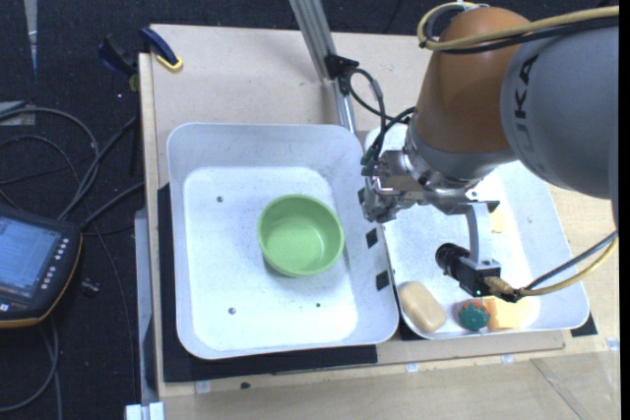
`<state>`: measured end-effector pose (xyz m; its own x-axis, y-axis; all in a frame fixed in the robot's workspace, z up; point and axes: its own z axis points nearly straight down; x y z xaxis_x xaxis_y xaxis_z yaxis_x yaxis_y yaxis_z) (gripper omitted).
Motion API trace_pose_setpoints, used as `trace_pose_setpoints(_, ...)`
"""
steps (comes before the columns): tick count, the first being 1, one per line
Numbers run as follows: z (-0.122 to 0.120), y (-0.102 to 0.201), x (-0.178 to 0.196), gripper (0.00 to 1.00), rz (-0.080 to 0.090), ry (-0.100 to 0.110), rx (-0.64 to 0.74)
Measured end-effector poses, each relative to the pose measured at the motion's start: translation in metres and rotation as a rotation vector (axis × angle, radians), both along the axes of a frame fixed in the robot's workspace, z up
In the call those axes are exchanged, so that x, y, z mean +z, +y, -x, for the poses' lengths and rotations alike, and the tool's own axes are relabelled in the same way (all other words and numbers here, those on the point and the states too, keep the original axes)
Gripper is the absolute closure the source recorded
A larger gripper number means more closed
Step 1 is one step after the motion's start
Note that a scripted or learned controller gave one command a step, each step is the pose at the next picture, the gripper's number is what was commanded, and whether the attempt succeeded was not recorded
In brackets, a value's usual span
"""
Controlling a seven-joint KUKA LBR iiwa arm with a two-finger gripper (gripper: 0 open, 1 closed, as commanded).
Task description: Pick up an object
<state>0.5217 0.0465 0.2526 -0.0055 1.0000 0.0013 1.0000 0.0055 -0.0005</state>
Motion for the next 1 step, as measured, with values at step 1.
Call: trace_pose_setpoints(1, 0.0086, 0.0472, -0.0180, 1.00, 0.001, 0.001, -0.002)
